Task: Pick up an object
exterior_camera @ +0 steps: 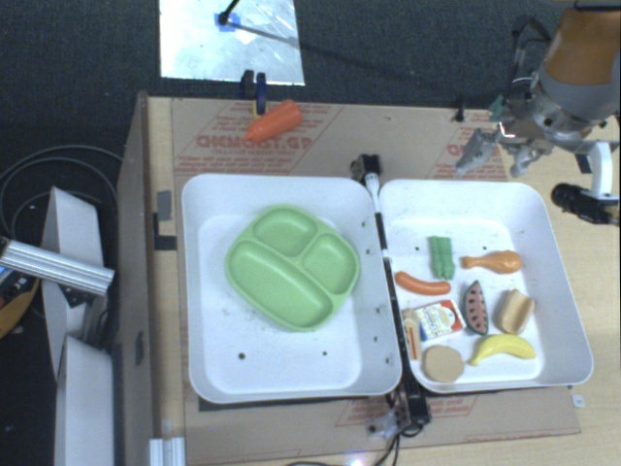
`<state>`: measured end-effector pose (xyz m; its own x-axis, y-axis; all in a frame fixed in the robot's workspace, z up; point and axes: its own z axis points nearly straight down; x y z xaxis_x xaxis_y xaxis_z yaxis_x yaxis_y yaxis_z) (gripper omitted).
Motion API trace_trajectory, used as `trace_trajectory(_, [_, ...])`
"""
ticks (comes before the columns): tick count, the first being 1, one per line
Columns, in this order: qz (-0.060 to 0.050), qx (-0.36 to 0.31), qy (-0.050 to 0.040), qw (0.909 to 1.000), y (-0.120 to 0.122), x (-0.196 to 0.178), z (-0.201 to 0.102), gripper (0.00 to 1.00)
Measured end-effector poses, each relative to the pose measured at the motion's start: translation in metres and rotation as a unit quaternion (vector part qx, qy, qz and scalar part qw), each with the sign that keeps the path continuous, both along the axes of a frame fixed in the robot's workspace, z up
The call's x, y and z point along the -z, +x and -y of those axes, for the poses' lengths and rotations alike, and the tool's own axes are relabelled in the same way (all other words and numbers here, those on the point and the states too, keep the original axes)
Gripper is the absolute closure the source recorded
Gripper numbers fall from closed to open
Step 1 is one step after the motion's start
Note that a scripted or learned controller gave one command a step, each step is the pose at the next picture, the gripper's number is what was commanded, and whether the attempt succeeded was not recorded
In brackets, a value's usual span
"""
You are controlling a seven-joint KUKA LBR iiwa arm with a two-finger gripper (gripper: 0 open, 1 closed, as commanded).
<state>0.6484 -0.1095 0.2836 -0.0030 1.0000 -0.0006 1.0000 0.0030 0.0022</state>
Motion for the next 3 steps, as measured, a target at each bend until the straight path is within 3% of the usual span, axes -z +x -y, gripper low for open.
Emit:
trace_trajectory(1, [-0.007, 0.001, 0.0017, 1.0000, -0.058, 0.138, -0.011, 0.00])
trace_trajectory(2, [-0.002, 0.000, 0.0004, 1.0000, -0.042, 0.203, -0.011, 0.00])
trace_trajectory(3, [0.001, 0.001, 0.0002, 1.0000, -0.041, 0.189, -0.010, 1.00])
